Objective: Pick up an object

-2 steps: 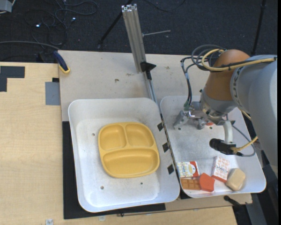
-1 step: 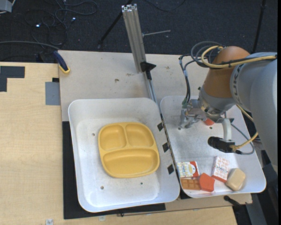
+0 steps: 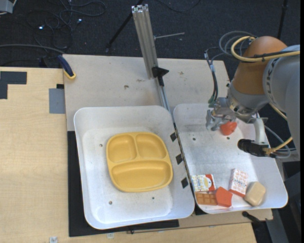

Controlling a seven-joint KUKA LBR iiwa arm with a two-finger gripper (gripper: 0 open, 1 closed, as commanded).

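Camera view shows the arm point(image 3: 266, 77) reaching in over the far end of the right bin point(image 3: 202, 151), with the tool point(image 3: 219, 119) hanging above the bin floor. A small red-orange object point(image 3: 228, 128) sits right at the tool's lower edge, touching or just under it; whether it is actually between the fingers cannot be told from this angle, nor whether the tool is spread or pressed together.

To do this step well, I would judge that the tool should be centred squarely over the red-orange piece, come straight down so both pads meet its sides evenly, close firmly, then rise slowly so a weak grip shows early. The bin's far wall is near, so a vertical approach looks safer than a slanted one.

The red-orange object looks small, rounded and matte, probably light. Well apart from it, at the bin's near end, lie other candidates: a printed packet point(image 3: 203, 182), a brown waffle-like tile point(image 3: 205, 199), an orange block point(image 3: 224, 197), a red-and-white carton point(image 3: 238, 181) and a tan bun-like lump point(image 3: 255, 193). The left bin point(image 3: 91, 130) holds a yellow divided tray point(image 3: 139, 161)
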